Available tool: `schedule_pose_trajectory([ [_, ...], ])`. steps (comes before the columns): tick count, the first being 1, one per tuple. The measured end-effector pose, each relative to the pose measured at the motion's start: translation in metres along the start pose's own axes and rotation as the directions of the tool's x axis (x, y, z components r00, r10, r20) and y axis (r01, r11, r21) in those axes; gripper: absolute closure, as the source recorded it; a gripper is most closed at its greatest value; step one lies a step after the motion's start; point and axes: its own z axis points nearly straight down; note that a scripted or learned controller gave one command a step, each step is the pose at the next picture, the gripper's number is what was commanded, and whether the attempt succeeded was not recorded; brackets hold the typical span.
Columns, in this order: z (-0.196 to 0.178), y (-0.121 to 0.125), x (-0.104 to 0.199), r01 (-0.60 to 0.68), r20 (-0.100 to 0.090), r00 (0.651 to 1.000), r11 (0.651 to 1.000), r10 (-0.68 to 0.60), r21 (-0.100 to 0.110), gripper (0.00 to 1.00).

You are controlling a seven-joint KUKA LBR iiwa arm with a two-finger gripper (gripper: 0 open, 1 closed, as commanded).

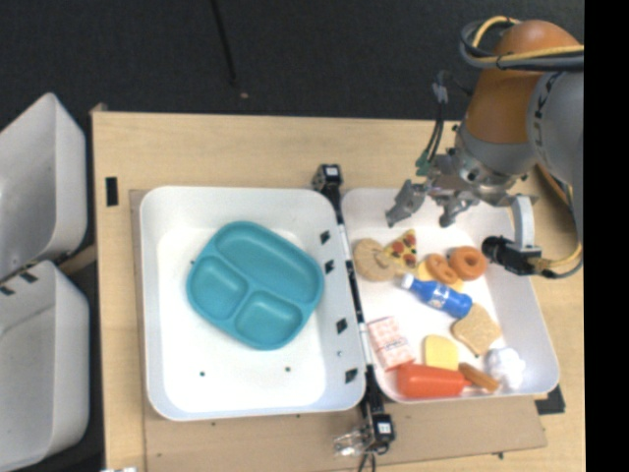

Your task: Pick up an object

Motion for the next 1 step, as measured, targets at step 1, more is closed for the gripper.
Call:
schedule_pose_trajectory([
  [1,-0.0066,0.0021,0.0001,0.003,0.001,1.0,1.0,-0.003,-0.011,0.0],
])
